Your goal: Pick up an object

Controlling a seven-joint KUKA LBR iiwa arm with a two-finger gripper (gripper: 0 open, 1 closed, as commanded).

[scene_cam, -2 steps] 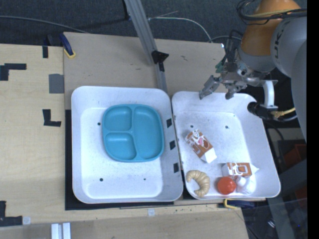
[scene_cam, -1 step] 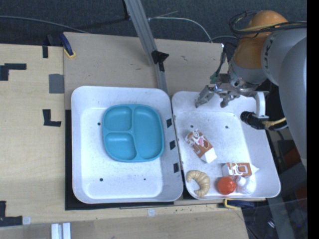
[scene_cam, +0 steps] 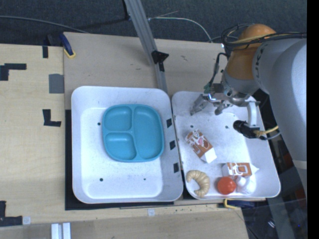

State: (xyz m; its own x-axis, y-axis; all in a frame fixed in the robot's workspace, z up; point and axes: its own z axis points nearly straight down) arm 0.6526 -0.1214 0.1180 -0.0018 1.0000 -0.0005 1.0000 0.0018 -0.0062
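My gripper [scene_cam: 208,106] hangs over the far end of the right bin [scene_cam: 264,156], fingers spread open with nothing between them. Below it in that bin lie a small red-and-white carton [scene_cam: 201,145], a croissant [scene_cam: 200,181], a red tomato [scene_cam: 226,185] and a second red-and-white carton [scene_cam: 241,171] by the near right corner. All of these rest apart from the gripper, the nearest carton a little toward the front.
The left bin [scene_cam: 84,148] holds a blue divided plate [scene_cam: 133,132]. A grey metal strut [scene_cam: 144,34] slants from the top toward the gap between the bins. The arm's grey body and orange band [scene_cam: 249,49] fill the upper right.
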